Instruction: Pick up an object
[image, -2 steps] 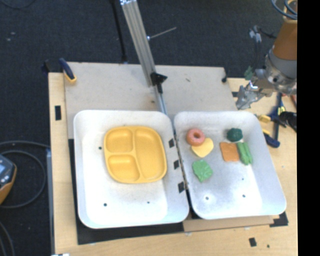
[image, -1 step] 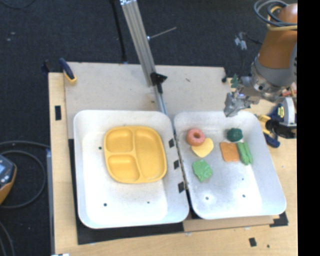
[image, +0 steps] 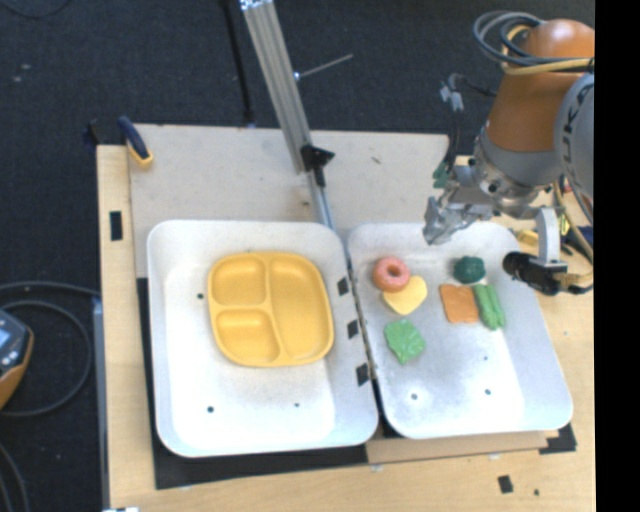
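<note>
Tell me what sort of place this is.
Probably a robotics lab test bench, not a kitchen: a robot arm reaches over two white bins, toy food pieces such as a pink donut lie in one, and loose cables run across the dark floor.

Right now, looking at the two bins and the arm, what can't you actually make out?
- End effector, camera view: small and blurred, so its finger state is unclear.
- Arm: cut off by the right edge above the orange band.
- Dark green object: too small to identify.
- Yellow piece: partly overlapped by the pink ring, its top edge hidden.
- Right bin: far rim partly hidden behind the end effector.
</note>
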